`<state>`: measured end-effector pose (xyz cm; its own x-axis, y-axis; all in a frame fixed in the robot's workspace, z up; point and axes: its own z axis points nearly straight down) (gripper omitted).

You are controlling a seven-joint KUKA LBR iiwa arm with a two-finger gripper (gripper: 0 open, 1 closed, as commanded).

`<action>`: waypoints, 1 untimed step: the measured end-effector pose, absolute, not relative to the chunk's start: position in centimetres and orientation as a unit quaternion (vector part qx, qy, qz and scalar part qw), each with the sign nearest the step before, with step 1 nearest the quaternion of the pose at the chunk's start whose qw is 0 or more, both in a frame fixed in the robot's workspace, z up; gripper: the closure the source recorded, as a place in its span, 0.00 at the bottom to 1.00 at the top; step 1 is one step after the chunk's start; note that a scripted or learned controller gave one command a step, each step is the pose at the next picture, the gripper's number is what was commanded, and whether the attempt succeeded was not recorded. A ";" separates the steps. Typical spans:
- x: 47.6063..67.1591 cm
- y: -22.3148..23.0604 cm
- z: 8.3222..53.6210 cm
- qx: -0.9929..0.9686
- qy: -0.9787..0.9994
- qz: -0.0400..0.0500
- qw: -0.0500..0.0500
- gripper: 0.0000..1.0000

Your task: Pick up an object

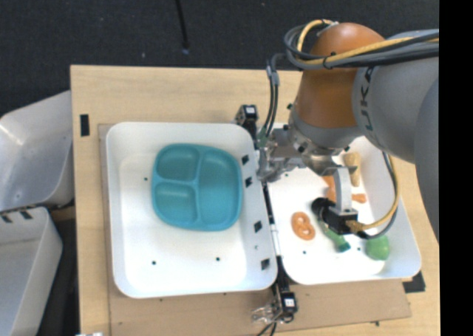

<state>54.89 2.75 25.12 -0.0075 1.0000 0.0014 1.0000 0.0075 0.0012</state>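
Currently gripper [271,162] nr right bin [314,268] inner edge.

Loose pieces in the right bin [319,271], a plate in the left bin [134,253]
An orange ring [301,225] lies flat mid-bin; a green rounded piece [378,248] sits near its front right corner; a teal divided plate [197,185] lies face-up.

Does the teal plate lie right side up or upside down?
Right side up: the teal plate shows its three sunken compartments, flat in the left bin.
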 end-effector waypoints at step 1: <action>54.5 7.4 25.0 -0.705 -0.709 -0.001 0.000 1.00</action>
